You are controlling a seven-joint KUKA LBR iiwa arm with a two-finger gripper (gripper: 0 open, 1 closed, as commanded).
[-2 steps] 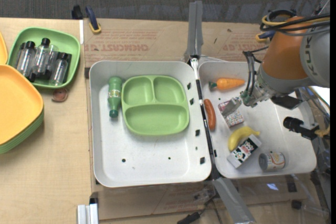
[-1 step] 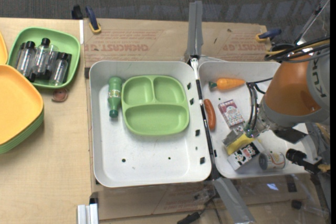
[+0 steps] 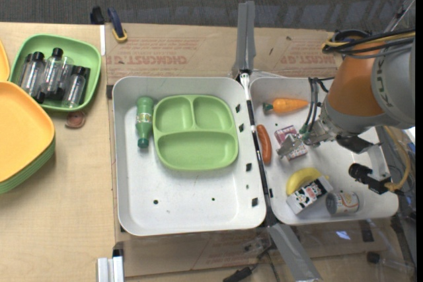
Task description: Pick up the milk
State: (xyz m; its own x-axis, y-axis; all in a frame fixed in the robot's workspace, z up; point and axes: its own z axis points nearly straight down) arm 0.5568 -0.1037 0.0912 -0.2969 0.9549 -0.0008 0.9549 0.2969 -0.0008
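1. Nearest, right bin (image 3: 390, 211): milk (image 3: 308, 195), a small carton with a black-and-white cow print, lies on its side near the front edge. A can (image 3: 342, 203) lies just to its right.
2. A banana (image 3: 302, 178) touches the carton's upper left edge.
3. Left bin (image 3: 185, 208): front half bare white floor. Farther back sits a green divided plate (image 3: 195, 132), with a green bottle (image 3: 144, 120) just beside its left edge.
4. Mid right bin: the tool (image 3: 295, 144) hangs low over a small pink packet (image 3: 287, 135), well apart from the milk. Cannot tell how its fingers stand; they blur into the packet.
5. A sausage (image 3: 265, 144) lies along the right bin's left wall, near the tool.
6. The arm (image 3: 370, 92), grey with an orange band, comes in from the right above the bin.
7. Back of right bin: a carrot (image 3: 288, 104).
8. Far left, on the surface (image 3: 59, 228): stacked orange plates (image 3: 23, 135); behind them a green tray (image 3: 56, 72) of dark-capped vials.
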